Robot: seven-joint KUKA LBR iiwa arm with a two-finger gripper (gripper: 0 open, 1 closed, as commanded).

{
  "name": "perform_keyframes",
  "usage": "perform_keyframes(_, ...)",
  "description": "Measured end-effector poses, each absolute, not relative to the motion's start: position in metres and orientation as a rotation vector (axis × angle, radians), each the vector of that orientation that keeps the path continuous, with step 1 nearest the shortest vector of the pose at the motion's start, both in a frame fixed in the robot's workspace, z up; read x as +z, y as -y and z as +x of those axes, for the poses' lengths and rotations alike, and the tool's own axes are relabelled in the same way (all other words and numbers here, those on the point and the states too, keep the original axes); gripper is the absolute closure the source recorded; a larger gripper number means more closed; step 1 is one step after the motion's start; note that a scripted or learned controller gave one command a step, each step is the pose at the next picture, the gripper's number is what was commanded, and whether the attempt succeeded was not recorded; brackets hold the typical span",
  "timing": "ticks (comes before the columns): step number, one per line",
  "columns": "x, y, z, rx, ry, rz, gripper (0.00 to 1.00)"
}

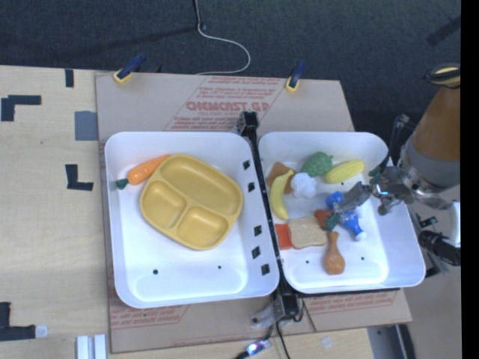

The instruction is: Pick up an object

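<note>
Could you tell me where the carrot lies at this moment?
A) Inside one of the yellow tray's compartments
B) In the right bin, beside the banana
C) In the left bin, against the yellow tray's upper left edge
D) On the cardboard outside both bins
C: the carrot rests on the floor of the left bin, touching the upper left edge of the yellow tray.

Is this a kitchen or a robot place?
Probably a robot test lab, not a kitchen. The food is toys, like the carrot beside the yellow tray, in white bins clipped onto cardboard, with a robot hand reaching in.
</note>
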State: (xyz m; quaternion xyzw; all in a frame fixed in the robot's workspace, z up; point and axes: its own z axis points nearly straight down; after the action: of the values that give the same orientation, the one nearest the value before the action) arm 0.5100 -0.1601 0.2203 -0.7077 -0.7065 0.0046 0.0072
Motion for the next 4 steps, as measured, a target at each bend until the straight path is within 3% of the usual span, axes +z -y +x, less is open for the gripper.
perform_keyframes(1,0.226,0.160,0.512,0.006,2.219,-2.216,0.00)
perform_keyframes(4,0.081,0.164,0.514,0.005,2.218,-2.217,0.00)
